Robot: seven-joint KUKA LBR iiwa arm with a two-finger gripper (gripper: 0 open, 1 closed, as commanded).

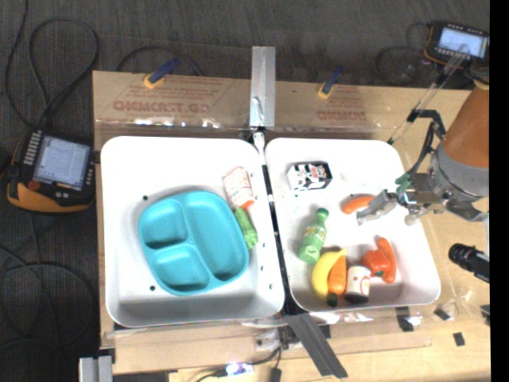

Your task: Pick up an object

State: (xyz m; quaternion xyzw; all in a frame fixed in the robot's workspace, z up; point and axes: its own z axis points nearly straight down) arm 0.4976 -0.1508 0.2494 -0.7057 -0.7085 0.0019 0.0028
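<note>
1. Hovering at the right edge of the right bin (413, 281), the gripper (380, 207) grasps nothing; whether it is released or clenched I cannot tell.
2. Just left of it lies an orange carrot-like toy (356, 204), the nearest candidate.
3. Lower right of the bin holds a green bottle (313, 235), banana (322, 269) and red-orange toys (382, 259).
4. Judging by this, nothing is lifted yet; descent, grasp and raise remain.

Both white bins (127, 293) look like smooth, slightly glossy plastic, as does the turquoise tray (191, 241). The table (119, 102) shows matt brown board; the floor (79, 22) is rough dark carpet.
</note>
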